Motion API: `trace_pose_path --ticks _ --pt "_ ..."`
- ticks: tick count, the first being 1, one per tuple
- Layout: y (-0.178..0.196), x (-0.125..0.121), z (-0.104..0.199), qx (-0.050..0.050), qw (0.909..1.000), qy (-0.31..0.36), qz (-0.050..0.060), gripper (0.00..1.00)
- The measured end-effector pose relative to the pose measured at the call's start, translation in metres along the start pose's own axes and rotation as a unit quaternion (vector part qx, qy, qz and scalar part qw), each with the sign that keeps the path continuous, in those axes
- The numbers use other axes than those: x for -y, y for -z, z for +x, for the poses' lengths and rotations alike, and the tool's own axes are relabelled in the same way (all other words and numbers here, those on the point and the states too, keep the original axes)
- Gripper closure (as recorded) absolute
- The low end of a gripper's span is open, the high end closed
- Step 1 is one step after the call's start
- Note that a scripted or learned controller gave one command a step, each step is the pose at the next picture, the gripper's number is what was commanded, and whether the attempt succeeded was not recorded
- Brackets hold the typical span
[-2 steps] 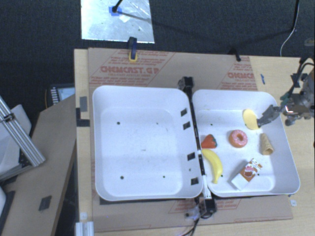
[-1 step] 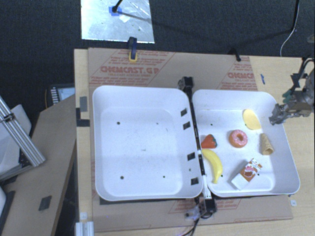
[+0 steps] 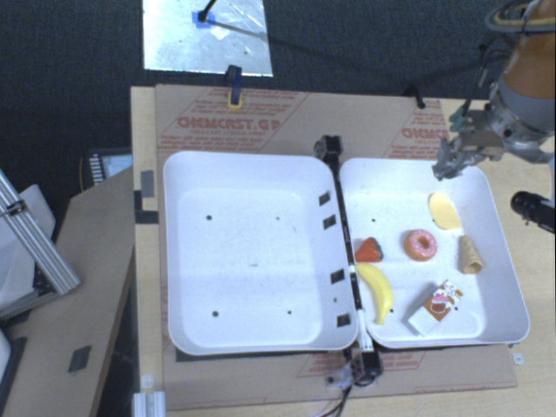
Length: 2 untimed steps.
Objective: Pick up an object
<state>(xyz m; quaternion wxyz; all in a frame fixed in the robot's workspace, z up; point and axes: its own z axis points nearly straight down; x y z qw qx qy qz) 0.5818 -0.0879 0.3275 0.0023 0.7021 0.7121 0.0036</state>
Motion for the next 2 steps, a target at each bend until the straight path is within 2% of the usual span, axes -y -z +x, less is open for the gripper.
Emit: trace_pose_path --ticks 1,2 --pt "-0.079 0.019 0.059 -0.001 1.0000 -0.002 0.007 1.00" --pt "0.021 -0.045 0.193 -0.003 1.0000 0.002 -0.004 1.00"
